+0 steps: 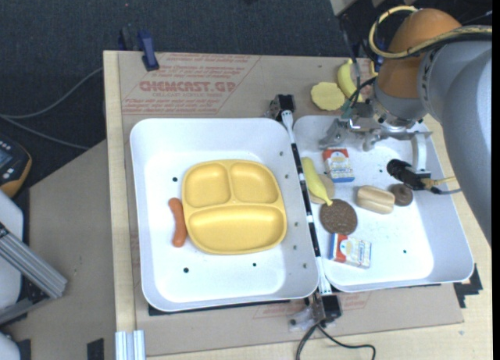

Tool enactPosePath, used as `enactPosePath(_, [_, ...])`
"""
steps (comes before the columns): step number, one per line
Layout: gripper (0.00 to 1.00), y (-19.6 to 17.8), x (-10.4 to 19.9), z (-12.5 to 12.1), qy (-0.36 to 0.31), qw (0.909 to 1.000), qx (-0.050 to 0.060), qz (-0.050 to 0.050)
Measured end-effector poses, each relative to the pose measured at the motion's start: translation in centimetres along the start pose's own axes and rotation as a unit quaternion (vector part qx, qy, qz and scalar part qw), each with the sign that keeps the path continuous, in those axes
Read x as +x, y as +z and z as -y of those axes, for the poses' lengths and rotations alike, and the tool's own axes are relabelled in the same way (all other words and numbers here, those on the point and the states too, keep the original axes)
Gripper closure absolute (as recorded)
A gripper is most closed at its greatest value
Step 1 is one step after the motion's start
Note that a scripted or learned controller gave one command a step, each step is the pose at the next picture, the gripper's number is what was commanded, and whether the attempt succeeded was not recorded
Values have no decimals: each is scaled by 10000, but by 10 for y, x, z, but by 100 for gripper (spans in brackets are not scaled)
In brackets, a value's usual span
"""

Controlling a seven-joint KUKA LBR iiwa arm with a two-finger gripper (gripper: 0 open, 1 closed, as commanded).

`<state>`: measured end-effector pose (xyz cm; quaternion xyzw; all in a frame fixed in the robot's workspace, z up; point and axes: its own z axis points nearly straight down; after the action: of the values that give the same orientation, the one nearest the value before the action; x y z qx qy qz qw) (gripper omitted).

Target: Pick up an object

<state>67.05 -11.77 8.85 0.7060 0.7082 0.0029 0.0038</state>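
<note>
- Milk carton (339, 165) lies in the right bin (437, 261), near its top-left corner, beside a banana (316, 180).
- Gripper (353, 130) hovers just above the carton; its grip cannot be told.

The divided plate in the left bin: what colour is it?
Yellow; the divided plate shows in the camera view.

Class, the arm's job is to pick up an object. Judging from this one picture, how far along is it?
Done: the arm has reached over the right bin's far side. In hand: nothing visibly; the gripper is above the small carton, and I cannot tell its finger state. Left: the whole pick. The banana, cookie, bread roll and second carton all lie on the bin floor.
</note>
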Motion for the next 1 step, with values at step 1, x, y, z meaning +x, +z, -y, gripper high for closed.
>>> enactPosePath(1, [0, 3, 27, 4, -1, 10000, 51, -12])
